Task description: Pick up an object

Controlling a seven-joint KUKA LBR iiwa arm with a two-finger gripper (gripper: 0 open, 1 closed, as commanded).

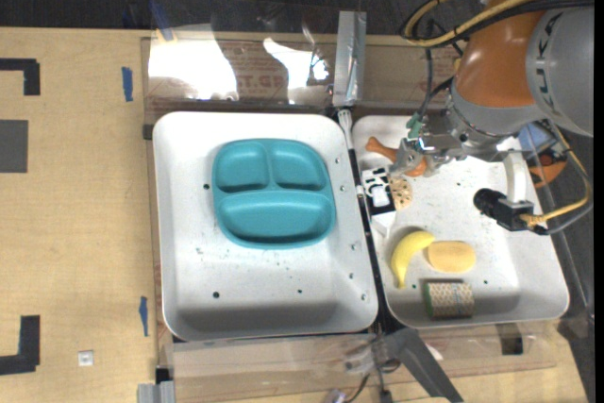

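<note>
- We see the gripper (412, 156) low at the right bin's (547, 297) far-left corner; can't tell its state.
- Banana (406, 252) near front edge; open floor mid-bin.
- Left bin (179, 231): smooth teal divided tray (274, 192).

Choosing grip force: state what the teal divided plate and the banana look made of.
Teal divided plate: probably hard moulded plastic, going by its uniform colour, soft sheen and rounded compartments. Banana: smooth, even yellow skin; could be real fruit or a plastic replica.
</note>
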